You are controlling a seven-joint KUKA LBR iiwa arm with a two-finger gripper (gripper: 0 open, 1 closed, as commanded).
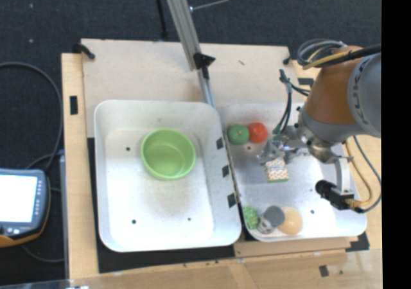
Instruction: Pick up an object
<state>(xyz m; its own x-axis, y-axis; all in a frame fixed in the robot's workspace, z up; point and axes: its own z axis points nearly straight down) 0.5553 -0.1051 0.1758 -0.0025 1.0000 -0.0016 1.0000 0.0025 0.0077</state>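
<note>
The gripper (275, 153) hangs over the right bin (321, 217), close above a small checkered block (277, 170). The block lies flat on the bin floor, about in the middle of the bin, a little toward its left wall. The gripper's tip is just above the top edge of the block. I cannot tell if the block is between the gripper's two sides, or if the gripper is open or closed.

Near the back left corner of the right bin sit a green ball (238, 133) and an orange-red ball (257, 131). They are side by side and touch or almost touch. Along the front edge of the same bin, near its front left corner, lie a small green bumpy thing (250, 218), a grey round thing (273, 216) and a pale yellow round thing (291, 221), all packed close together.

The grey arm (337, 105) with its orange band comes in from the right.

In the left bin (115, 217) a light green bowl (168, 153) stands upright, near the middle and a bit toward the back.
</note>
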